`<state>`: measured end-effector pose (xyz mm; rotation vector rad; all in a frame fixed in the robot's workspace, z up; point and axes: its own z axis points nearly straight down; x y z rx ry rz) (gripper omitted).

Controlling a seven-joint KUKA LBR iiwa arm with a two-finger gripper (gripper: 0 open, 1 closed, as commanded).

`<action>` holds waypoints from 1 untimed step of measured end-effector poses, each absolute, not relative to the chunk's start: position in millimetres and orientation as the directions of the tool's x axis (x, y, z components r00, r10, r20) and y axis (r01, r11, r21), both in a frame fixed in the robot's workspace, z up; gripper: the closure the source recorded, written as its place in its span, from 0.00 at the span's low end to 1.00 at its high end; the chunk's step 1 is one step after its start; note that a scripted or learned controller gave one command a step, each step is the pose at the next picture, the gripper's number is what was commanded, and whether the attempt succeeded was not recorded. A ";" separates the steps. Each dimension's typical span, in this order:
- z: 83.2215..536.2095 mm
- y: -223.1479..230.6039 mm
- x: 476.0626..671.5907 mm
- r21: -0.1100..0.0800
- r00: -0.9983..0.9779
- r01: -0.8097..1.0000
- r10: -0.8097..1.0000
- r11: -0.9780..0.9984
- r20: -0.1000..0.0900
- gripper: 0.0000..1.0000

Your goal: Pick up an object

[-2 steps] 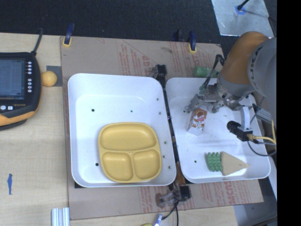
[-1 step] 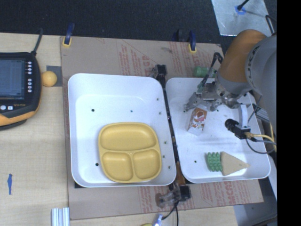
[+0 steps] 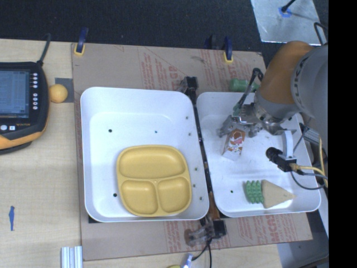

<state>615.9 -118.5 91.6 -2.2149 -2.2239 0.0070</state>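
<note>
Packet (image 3: pixel 235 143), small and white with red printing, is seen standing tilted in the right bin (image 3: pixel 223 194), just below the gripper (image 3: pixel 241 123), whose jaws are set at its top edge, though whether they are closed on it cannot be told. Nearer the front of the same bin a green ridged piece (image 3: pixel 254 191) lies touching a tan wedge (image 3: pixel 276 193). A yellow divided tray (image 3: pixel 153 180) is placed in the left bin (image 3: pixel 106 110) on the counter (image 3: pixel 39 200).
</note>
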 end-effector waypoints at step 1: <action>102.1 -119.6 616.4 -0.005 -0.005 1.000 1.000 0.005 -0.003 1.00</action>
